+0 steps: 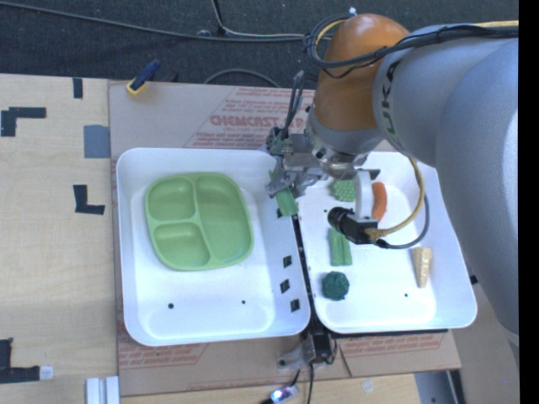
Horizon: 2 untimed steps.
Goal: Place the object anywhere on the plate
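Both white bins on the bench are viewed from one fixed camera above, angled downward, with the arm entering from the right.

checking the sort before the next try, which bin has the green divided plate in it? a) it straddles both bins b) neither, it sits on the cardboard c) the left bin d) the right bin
c: the green divided plate lies flat inside the left bin, while the right bin holds the small items such as the dark green broccoli piece and the orange carrot.
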Motion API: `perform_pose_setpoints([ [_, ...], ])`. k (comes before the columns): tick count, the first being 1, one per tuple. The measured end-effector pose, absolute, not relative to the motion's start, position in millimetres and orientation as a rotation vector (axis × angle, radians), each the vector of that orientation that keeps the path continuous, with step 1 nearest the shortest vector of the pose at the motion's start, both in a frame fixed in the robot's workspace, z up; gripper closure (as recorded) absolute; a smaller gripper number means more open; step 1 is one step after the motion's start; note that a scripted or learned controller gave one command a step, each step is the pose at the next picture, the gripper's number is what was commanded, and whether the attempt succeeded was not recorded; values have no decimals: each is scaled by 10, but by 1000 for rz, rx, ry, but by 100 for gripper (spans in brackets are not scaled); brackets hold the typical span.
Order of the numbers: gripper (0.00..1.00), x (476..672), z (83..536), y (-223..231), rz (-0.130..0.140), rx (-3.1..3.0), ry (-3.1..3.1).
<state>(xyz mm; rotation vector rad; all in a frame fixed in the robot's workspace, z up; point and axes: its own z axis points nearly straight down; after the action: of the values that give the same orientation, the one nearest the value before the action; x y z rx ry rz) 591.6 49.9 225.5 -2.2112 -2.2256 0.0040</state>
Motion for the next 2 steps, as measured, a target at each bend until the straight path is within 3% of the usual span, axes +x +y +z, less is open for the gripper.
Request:
perform_pose_setpoints([
  [1,100,5585,2324,945,3,-2211,-2226],
  [2,100,5393,2301,1339,5,-2212,-2225],
])
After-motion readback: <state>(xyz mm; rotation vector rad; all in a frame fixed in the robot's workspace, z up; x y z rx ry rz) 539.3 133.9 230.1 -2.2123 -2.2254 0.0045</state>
